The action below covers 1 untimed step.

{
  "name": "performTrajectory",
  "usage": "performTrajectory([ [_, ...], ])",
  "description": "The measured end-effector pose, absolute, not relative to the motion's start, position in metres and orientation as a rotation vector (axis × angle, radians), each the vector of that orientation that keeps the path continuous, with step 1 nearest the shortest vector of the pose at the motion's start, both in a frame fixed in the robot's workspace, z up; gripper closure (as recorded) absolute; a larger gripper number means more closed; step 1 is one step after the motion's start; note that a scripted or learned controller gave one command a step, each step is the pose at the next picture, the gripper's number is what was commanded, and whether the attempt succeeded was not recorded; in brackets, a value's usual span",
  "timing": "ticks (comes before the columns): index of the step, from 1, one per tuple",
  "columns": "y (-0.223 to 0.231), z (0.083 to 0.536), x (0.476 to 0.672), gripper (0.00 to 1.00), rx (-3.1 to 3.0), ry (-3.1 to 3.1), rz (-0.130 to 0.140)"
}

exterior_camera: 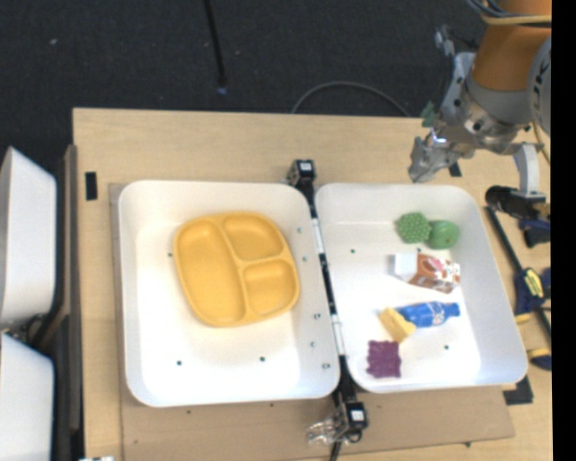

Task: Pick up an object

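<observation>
Looking down at the bench, we see the grey KUKA arm w/ its orange band (509, 36) coming in from the upper right, its two-finger gripper (430, 164) hanging over the bare wood just beyond the far edge of the right-hand shallow white bin (480, 353), not over any object; whether the gripper is open or closed we can't tell from this angle, and nothing shows in its grasp. All the pickable things lie in that right bin. Near the far side sits a bumpy green rubbery toy (426, 230), its long axis running left-right. Just below it is a small white-and-brown printed packet (427, 270), also lying roughly left-right, tilted a bit downward to the right. Nearer us, a blue-and-white tube (430, 313) lies on its side, long axis approx. left-right, its right end slightly raised in the view; its left end touches a small yellow wedge-shaped block (396, 325). Just below that rests a spiky purple soft piece (384, 358). The left-hand white bin (144, 353) holds a yellow plastic three-compartment tray (235, 267), well apart from the gripper.
</observation>
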<state>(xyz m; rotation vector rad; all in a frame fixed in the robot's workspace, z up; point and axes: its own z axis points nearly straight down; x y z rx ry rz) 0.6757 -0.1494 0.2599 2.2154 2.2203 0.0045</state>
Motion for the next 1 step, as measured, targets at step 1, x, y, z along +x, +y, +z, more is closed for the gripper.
performTrajectory([
  [1, -0.0895, 0.2622, 0.6616, 1.00, 2.214, 2.228, 0.001],
])
